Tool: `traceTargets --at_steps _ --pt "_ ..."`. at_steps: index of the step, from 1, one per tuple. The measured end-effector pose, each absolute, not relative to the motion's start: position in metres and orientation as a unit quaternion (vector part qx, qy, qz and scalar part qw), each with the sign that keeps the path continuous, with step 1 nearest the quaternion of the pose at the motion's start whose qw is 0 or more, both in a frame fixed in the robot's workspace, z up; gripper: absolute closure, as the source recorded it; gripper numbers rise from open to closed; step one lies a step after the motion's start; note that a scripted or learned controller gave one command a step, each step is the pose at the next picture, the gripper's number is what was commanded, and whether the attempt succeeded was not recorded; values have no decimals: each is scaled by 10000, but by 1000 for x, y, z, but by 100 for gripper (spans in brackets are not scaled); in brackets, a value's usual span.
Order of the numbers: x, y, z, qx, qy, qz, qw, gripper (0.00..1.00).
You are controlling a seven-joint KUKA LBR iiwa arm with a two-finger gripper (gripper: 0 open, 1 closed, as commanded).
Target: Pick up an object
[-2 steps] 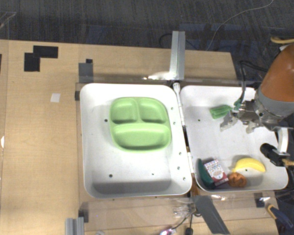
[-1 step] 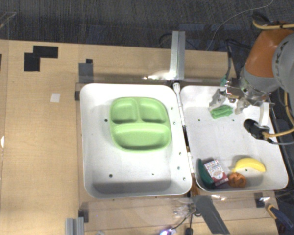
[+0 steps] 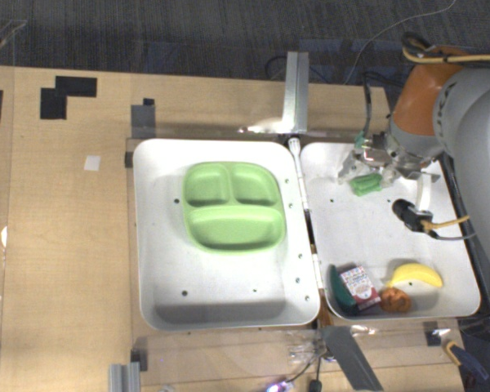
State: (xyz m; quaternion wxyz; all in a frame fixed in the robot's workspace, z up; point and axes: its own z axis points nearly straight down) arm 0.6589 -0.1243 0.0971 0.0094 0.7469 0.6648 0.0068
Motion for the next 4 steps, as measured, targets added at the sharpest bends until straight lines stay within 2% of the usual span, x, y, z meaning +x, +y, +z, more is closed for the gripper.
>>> traceTargets --at_steps 1,2,3,4 --pt "657 -181 90 7263 6874 28 50 0" --pt "659 -179 103 7241 6896 44 80 100" --pt "668 -193 91 7003 7139 -22 -17 100" --pt "659 -109 180 7580 6522 28 25 100"
